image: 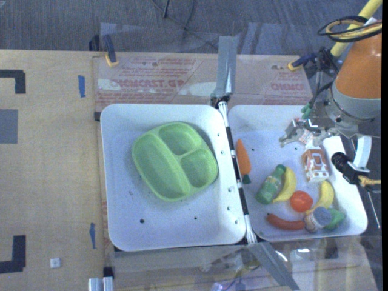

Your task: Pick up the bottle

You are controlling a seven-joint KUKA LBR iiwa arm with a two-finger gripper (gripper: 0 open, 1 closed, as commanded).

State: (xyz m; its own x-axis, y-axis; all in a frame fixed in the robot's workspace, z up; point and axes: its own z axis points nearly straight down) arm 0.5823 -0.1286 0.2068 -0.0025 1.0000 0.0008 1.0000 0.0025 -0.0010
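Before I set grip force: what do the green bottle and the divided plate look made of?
Green bottle: likely smooth plastic, uniform toy-like colour with a faint sheen. Green divided plate: probably matte moulded plastic, with soft rounded compartment ridges.

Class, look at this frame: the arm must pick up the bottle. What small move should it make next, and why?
Probably shift the gripper left and toward the near edge, over the green plastic bottle. It sits near the right white bin's far side, while the bottle lies apart, against a yellow banana.
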